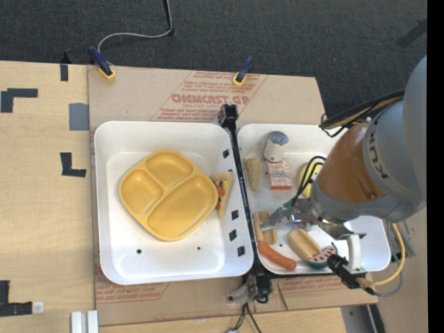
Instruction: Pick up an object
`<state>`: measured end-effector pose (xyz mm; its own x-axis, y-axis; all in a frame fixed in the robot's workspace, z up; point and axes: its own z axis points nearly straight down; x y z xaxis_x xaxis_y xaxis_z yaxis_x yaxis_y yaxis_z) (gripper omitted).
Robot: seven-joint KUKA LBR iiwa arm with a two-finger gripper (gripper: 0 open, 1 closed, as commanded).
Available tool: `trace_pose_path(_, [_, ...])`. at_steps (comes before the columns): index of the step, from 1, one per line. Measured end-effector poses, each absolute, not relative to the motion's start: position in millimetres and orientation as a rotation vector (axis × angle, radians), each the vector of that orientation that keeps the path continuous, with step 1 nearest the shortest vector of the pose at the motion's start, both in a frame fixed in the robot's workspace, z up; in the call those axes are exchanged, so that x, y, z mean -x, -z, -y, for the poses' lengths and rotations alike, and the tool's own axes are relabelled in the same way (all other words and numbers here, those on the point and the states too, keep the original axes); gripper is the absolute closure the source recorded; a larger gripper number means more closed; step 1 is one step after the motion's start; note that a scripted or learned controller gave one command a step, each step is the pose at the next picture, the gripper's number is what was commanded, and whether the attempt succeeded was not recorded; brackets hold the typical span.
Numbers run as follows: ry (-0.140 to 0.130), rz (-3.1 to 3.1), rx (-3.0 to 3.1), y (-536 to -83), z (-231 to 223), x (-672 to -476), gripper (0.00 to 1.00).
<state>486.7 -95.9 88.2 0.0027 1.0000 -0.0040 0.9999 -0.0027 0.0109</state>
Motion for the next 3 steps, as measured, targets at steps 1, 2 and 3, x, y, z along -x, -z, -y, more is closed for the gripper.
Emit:
trace_pose_path(1, [-0.009,-2.214,-2.216,-88.1,96.6,-486.8,0.0])
trace_pose_path(2, [-0.01,-2.214,-2.217,-88.1,96.7,-486.8,0.0])
trace_pose_path(3, [-0.009,-2.213,-2.217,-88.1,96.3,-486.7,0.0])
